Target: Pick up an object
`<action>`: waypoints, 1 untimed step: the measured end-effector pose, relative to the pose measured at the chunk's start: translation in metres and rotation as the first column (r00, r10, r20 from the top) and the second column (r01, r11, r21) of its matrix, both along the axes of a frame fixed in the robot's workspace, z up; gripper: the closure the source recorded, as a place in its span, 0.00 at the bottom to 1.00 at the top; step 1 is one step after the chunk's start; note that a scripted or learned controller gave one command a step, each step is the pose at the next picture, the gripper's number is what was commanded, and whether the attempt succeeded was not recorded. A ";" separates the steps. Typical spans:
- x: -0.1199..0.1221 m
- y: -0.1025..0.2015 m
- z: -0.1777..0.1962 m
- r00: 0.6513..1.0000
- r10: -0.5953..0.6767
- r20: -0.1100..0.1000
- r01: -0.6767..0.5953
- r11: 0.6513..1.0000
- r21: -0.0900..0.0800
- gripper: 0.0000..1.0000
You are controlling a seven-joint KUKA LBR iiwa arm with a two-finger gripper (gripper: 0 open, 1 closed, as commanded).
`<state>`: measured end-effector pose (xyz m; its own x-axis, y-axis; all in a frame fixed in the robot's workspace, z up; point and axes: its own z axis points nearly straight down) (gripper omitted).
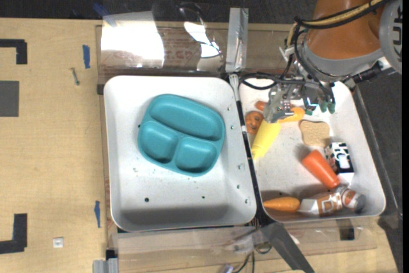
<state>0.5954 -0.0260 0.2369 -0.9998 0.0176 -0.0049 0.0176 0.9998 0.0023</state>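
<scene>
The bench is bare, matte tan board with a few black and blue tape marks. On it the left bin, a smooth white plastic tub with rounded corners, carries a teal tray, glossy and oval, moulded into three shallow compartments and lying at a slant. Behind this bin a sheet of clear plastic glares with reflected light.

The right bin, of the same white plastic, holds a scatter of small toy-like things. By its left wall lies a small orange round piece, and just beside it a yellow bottle, smooth and tapering, leaning on the diagonal. Along the front wall rests a glossy orange carrot shape, then a brown and white tube. Above these lie a tan bread slice, an orange cone, and a black and white block.

The gripper, a metal claw with wiring, hangs at the yellow bottle's upper end; whether it is wide or closed cannot be told.
</scene>
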 end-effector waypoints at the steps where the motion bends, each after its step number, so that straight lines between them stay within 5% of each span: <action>1: 0.001 0.000 0.008 1.000 -0.001 0.002 0.001 1.000 0.001 1.00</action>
